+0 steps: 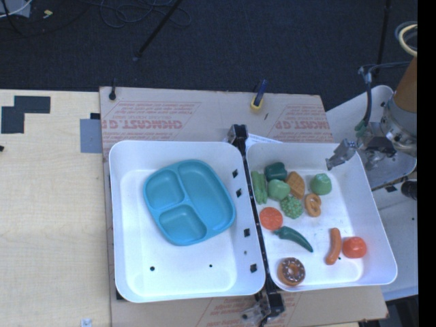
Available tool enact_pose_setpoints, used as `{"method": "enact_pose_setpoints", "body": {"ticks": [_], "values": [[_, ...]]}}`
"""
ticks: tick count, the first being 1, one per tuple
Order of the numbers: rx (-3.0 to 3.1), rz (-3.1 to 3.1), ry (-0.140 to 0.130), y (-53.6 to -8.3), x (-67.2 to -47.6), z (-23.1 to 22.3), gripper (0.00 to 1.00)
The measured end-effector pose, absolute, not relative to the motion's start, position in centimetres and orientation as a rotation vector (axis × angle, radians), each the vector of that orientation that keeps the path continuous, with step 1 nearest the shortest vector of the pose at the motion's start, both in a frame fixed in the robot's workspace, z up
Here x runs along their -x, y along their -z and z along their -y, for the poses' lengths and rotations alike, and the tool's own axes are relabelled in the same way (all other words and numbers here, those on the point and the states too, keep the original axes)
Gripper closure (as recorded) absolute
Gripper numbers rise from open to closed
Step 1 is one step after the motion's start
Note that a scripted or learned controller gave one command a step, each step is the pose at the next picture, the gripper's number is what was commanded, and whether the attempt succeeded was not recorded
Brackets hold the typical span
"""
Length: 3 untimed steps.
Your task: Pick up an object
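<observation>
1. Claw (pixel 347 152) hangs at the right bin's (pixel 381 247) upper right rim; whether its tips are spread, I cannot tell.
2. Toy foods lie inside that bin: doughnut (pixel 291 270), tomato (pixel 354 247), sausage (pixel 333 245).
3. Blue tray (pixel 189 201) sits in the left bin (pixel 129 264).

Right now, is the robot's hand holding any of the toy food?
No, nothing is held. The gripper hangs over the right bin's far edge, apart from the toy food.

A single fixed camera looks down at a slant from above the bench (pixel 54 203), far enough back to take in both white bins (pixel 129 278) side by side, edge to edge.
</observation>
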<state>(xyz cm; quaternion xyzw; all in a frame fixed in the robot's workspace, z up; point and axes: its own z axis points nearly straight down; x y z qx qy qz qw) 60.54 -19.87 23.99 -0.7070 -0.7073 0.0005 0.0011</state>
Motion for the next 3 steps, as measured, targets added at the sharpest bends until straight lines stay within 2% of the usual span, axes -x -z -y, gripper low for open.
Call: {"method": "enact_pose_setpoints", "body": {"ticks": [2, 3], "values": [[2.212, 2.219, -0.006, -13.5, -60.0, 19.1, 0.00], [2.223, 2.225, 0.002, -8.9, -60.2, 19.0, 0.00]]}}
